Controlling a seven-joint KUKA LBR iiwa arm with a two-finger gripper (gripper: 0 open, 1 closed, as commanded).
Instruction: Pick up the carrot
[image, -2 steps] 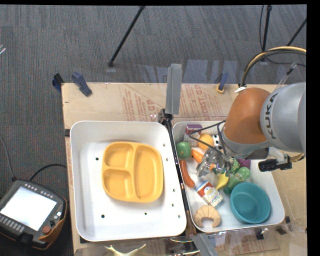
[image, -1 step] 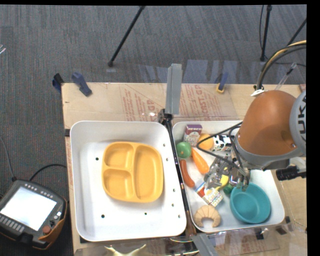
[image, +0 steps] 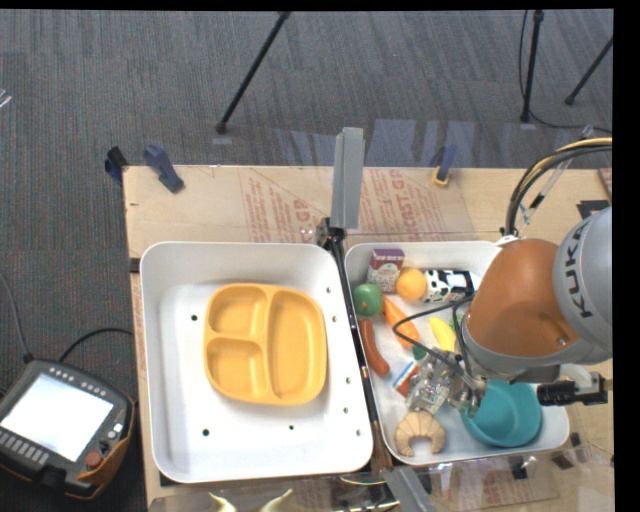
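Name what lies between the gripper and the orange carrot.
In the camera view, a yellow banana-like toy lies between the gripper and the orange carrot in the right white bin.

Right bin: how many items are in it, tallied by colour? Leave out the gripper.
Orange: 2, the carrot and an orange
Green: 1, apple
Red: 1, sausage
Yellow: 1, yellow piece
Teal: 1, bowl
Tan: 1, croissant
Black and white: 1, cow
Purple and white: 1, carton
Total: 9, though the arm hides part of the bin.
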